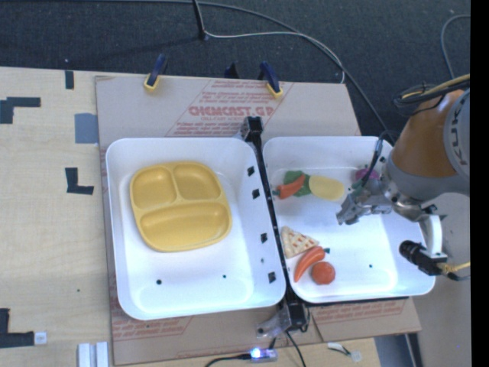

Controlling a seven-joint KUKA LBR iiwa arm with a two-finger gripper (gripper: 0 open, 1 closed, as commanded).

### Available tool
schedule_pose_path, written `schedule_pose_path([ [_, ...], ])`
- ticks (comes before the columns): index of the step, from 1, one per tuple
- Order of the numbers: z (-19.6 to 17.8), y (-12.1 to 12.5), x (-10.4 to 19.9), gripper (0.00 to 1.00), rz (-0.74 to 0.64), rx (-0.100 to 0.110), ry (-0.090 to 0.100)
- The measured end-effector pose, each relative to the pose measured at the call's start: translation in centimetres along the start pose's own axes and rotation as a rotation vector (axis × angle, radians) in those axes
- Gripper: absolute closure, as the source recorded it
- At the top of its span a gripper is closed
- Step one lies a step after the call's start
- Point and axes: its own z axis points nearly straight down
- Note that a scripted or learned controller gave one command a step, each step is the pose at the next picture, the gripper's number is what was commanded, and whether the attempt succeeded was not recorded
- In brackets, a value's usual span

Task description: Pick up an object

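- The counter (46, 228) carries a cardboard sheet (221, 105) with red print that looks like "CHEMCAST G.P."
- Two white bins: the left bin (122, 281) has a yellow divided plate (180, 205).
- The right bin (382, 277) has a lemon (327, 186), carrot (291, 185), sandwich wedge (297, 241), chili (308, 261) and tomato (323, 273).
- The hand (353, 212) hovers low just right of the lemon; can't tell if it's spread or pinching.
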Motion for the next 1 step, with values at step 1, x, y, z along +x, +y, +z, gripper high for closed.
schedule_pose_path([
  [1, -4.65, -0.70, 0.27, 1.00, -0.001, 0.000, 0.000],
])
